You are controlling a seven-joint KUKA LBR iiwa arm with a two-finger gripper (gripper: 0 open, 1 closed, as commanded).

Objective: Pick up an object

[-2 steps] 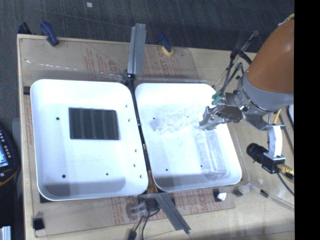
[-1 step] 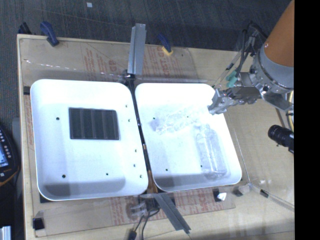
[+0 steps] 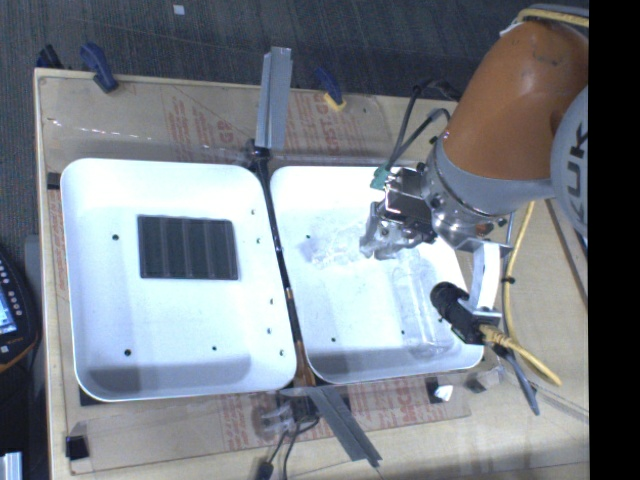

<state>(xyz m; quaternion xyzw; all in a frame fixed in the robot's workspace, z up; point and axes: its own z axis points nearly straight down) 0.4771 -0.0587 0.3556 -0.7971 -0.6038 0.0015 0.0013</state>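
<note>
A dark grey ribbed rectangular block (image 3: pixel 188 247) lies flat in the left bin (image 3: pixel 90 198). In the right bin (image 3: pixel 340 353) a crumpled clear plastic piece (image 3: pixel 328 244) rests near the middle. A clear plastic bottle (image 3: pixel 416 306) lies lengthwise by that bin's right wall. My gripper (image 3: pixel 383 240) hangs low over the right bin, between the crumpled piece and the top of the bottle, close beside the crumpled piece. Whether it touches either one is unclear, since both are transparent and hard to outline.
A grey metal bar (image 3: pixel 272 98) stands at the back between the bins, and blue clamps (image 3: pixel 98 68) sit on the bench's far edge. The arm's orange band (image 3: pixel 520 88) and cables (image 3: pixel 505 318) overhang the right bin's right side. A black fitting (image 3: pixel 455 311) sits over the right wall.
</note>
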